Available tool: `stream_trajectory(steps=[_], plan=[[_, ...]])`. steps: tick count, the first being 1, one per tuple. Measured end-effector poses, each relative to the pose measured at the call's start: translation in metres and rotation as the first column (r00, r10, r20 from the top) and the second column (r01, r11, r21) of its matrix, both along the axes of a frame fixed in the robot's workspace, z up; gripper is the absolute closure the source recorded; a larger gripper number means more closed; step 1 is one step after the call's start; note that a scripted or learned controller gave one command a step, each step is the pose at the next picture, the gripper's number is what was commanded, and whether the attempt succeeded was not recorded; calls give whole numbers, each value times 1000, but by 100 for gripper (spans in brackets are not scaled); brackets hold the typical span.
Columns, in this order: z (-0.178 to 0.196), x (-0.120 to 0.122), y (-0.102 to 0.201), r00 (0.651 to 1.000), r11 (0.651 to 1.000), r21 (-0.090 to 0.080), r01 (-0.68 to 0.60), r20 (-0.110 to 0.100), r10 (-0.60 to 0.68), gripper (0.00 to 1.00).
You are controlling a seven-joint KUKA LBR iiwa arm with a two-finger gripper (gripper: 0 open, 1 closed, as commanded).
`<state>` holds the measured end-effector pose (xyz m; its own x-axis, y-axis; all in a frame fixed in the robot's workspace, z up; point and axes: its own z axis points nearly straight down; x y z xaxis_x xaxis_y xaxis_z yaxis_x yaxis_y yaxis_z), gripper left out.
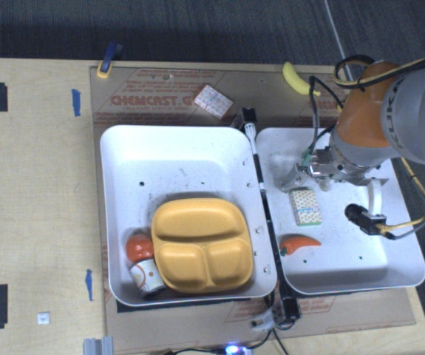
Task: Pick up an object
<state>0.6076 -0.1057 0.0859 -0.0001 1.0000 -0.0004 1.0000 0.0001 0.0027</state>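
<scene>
In the right bin (389,272) a small pale patterned box (306,205) lies near the middle, with an orange carrot toy (299,245) just in front of it. My gripper (310,173) hangs over the right bin's back half, directly behind the box and close above it. The left bin (123,161) holds a yellow divided tray (201,241), with a red-orange ball (139,248) and a small white cup with orange marks (147,276) tucked at the tray's left side.
Outside the bins, a yellow banana (296,78) and a small checked packet (213,100) lie on the cardboard behind them. A blue clip (109,59) sits at the cardboard's back left corner. A black cable fitting (366,219) dangles from the arm over the right bin.
</scene>
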Motion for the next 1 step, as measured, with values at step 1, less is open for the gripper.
stream_trajectory(steps=[1], plan=[[10,1,-1,1000,1000,0,2,2,-2,100]])
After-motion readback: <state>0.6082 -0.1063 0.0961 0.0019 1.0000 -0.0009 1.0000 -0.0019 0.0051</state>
